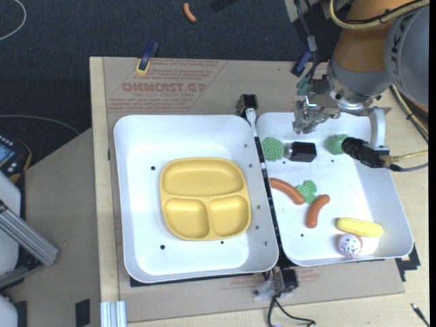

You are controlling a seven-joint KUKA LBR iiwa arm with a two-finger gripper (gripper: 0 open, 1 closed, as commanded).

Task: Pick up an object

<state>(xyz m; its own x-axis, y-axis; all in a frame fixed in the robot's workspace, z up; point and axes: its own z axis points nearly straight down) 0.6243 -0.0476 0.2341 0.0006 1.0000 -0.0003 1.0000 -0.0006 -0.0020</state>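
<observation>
The pincer (308, 122) hung over the right bin's (392, 203) far end; its spread could not be judged. Just below it lay a small black block (300, 151), apparently rigid and light, best gripped across its short sides.

Bright, even overhead light; the 2 white bins (136, 182) glare slightly, shadows stay soft, and fine detail looks grainy.

Grey arm (381, 33) enters from right, orange band above wrist; hand (308, 122) points down.
</observation>
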